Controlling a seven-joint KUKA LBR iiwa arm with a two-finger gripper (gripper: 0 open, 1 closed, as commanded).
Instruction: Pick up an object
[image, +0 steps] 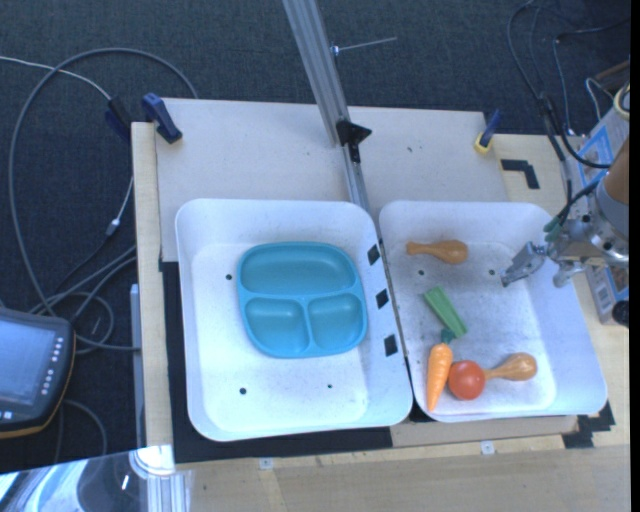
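The gripper (540, 264) hangs over the upper right part of the right bin (575, 330), reaching in from the right, with nothing held; its fingers (520, 267) look spread apart, one prong slanting down and left toward the bin floor and another at the right, with bare white bin showing between them. The task names no particular object, so the choice turns on what lies closest. That looks to be the drumstick (439, 250) near the bin's upper edge, which lies to the left of the gripper at about the same height in the view, its long axis running left to right, thin bone end at the left and fat end toward the gripper. The green block (445, 312) lies lower and to the left, tilted along a diagonal from upper left to lower right. Along the bin's lower edge sit a carrot (438, 375), standing nearly upright in the view, a tomato (466, 380) touching its right side, and a second drumstick (514, 368) touching the tomato's right side; that cluster is crowded and would probably be harder to grasp cleanly. The left bin (210, 300) holds a blue divided plate (300, 298), well apart from the arm. A leftward move with the fingers straddling the upper drumstick's short axis seems the simplest option.
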